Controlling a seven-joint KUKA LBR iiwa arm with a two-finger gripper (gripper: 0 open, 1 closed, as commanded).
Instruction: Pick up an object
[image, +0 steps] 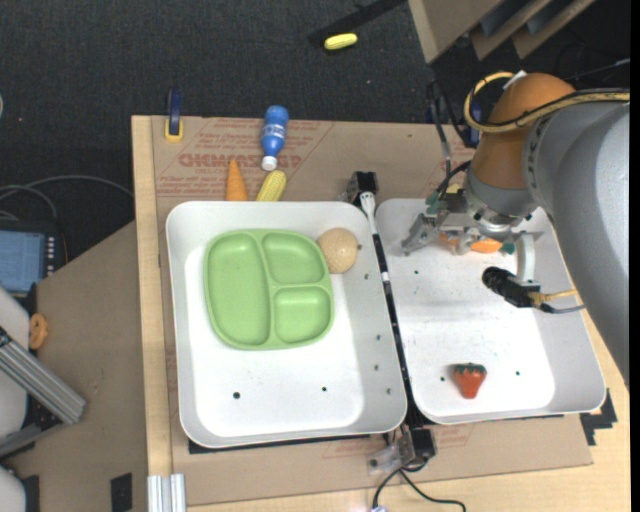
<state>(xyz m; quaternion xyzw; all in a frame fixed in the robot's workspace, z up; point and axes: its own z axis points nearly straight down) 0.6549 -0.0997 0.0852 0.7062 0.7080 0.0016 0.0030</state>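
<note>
While the tool (470, 235) is working at the right bin's (560, 395) far edge, its grip state cannot be told; the strawberry (468, 379) is lying ungrasped.

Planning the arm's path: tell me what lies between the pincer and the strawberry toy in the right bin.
In the camera view, bare white bin floor lies between the pincer and the strawberry toy.
</note>
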